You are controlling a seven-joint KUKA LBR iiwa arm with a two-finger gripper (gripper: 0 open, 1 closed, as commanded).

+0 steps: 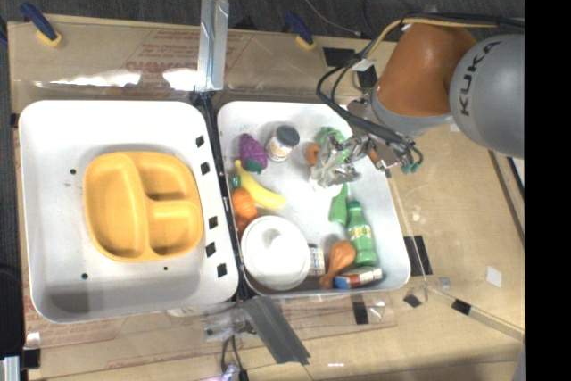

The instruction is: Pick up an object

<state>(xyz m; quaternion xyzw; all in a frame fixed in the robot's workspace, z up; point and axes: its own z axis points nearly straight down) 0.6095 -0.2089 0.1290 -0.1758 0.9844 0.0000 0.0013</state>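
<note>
The gripper (335, 165) hangs low over the right bin (393, 219), just above the green bottle (357, 232); whether its jaws grip anything, one cannot tell.

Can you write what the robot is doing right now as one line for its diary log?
arm: over right bin | gripper: low near green bottle | grasp: unclear | left bin: yellow tray

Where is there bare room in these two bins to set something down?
The left bin has bare floor all around the yellow tray, widest along its near edge. The right bin is crowded; its one open patch lies mid-floor between the banana, the white bowl and the green bottle, just below the pincer.
</note>
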